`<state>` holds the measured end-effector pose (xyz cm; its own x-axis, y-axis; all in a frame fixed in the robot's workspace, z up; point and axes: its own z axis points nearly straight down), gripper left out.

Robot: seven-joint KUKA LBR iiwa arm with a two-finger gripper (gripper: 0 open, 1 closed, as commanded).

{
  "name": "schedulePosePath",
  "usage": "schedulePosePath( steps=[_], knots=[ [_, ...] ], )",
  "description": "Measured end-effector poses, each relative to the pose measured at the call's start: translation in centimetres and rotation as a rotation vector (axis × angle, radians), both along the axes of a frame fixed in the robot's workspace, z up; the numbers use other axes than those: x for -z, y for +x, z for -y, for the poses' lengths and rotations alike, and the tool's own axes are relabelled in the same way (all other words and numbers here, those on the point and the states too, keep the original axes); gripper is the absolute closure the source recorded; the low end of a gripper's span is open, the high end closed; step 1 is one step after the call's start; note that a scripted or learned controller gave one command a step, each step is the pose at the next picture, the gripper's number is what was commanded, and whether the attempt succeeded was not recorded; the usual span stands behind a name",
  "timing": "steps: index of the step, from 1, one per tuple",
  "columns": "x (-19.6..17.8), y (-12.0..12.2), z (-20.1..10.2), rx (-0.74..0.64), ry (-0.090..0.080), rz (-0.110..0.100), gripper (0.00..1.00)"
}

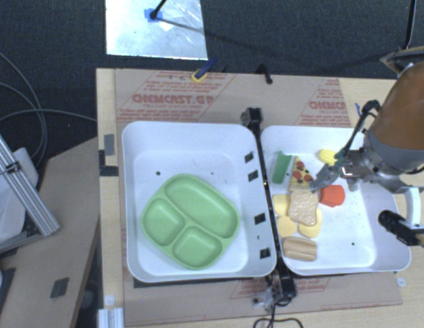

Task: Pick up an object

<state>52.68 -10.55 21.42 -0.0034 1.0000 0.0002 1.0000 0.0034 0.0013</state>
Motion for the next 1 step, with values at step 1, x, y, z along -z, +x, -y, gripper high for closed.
schedulePosePath(
  steps=[1],
  knots=[
    [3.16,-4.19,-5.96,-0.005,0.003,-0.005,0.0]
  ],
)
